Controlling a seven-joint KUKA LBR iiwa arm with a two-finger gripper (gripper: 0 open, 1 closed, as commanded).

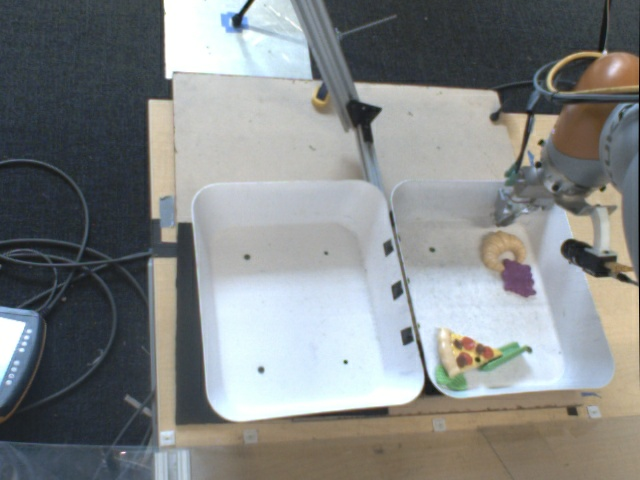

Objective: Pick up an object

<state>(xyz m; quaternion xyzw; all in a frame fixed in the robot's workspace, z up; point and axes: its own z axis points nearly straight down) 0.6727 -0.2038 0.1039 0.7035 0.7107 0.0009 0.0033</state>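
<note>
In the right bin (pixel 560 368) lie a tan ring-shaped doughnut (pixel 502 248), a purple bunch of grapes (pixel 518 279) just below it, a pizza slice (pixel 464 349) near the front edge and a green pea pod (pixel 499 358) beside the slice. My gripper (pixel 509 211) hangs over the far part of this bin, just above and behind the doughnut. Nothing shows between its fingers.
The left bin (pixel 215 298) stands beside the right one, with a shared wall in the middle. A grey slanted pole (pixel 330 53) crosses above the back of the bench. Cables and a tablet (pixel 15 353) lie on the floor at the left.
</note>
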